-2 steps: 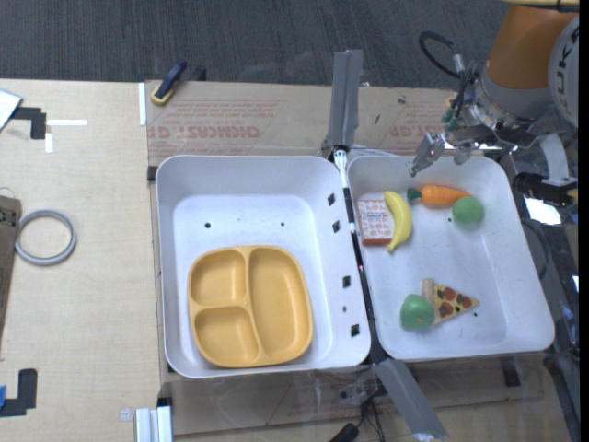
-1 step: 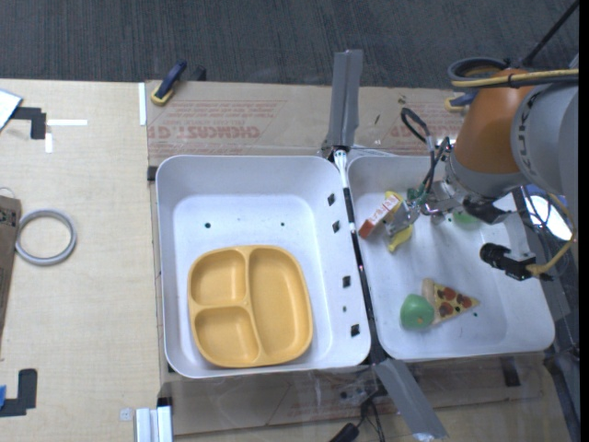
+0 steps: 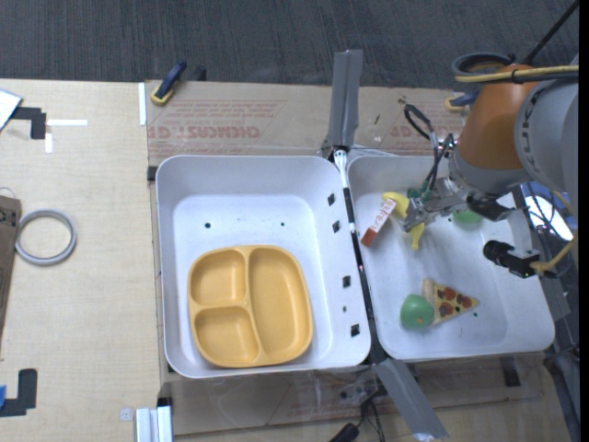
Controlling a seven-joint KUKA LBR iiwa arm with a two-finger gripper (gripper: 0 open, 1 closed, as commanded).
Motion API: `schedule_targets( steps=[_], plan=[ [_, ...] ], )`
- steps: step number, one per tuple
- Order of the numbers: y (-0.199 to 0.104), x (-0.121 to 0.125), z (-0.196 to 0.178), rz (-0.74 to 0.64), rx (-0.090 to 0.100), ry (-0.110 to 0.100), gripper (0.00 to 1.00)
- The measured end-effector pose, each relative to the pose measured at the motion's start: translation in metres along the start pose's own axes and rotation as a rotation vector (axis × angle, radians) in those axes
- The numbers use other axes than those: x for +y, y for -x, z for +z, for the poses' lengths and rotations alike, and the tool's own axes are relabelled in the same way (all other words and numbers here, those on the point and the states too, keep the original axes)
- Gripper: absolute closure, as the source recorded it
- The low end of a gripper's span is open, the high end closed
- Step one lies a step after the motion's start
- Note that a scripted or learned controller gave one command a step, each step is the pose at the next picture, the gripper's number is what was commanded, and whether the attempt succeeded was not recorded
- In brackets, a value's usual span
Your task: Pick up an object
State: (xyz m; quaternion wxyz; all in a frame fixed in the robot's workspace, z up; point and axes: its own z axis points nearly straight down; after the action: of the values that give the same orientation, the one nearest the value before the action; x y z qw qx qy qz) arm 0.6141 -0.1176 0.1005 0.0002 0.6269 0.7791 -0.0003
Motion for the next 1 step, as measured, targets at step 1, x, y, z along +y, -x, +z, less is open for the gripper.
schedule_targets(
  steps=[1],
  plan=[
    [0.0011, -0.0001, -0.0092, 0.003, -0.001, 0.0, 1.0]
  ],
)
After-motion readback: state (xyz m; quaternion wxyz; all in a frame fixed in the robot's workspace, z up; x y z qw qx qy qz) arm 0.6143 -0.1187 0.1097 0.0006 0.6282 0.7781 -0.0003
